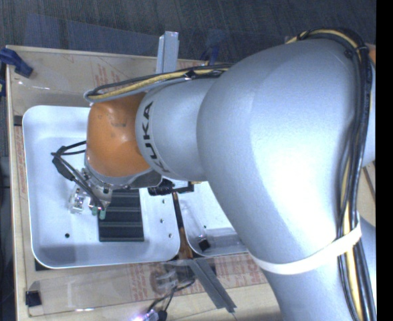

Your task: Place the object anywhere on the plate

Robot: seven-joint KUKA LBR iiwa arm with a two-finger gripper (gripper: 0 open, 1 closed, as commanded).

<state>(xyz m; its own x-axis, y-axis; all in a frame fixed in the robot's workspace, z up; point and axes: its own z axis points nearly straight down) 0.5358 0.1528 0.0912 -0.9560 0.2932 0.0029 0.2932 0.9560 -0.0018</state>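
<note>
The greater part of the view is taken up by the grey arm, which reaches in from the right, its orange band lying over the left bin. White letters are printed along the grey link beside the band; they are read as "KUKA", seen sideways, with the last letters partly turned out of sight.

Two shallow white bins are borne side by side on the bench. The left bin is seen almost whole. In it a dark ribbed rectangular object is lying flat on the floor near the lower right corner, partly covered at its upper end by the wrist. A small dark speck is seen on the bin floor to the left of it. Of the right bin little but a lower corner is shown beneath the arm.

The gripper is placed low over the left bin, just beside the ribbed object's upper left corner. Whether anything is held cannot be told.
</note>
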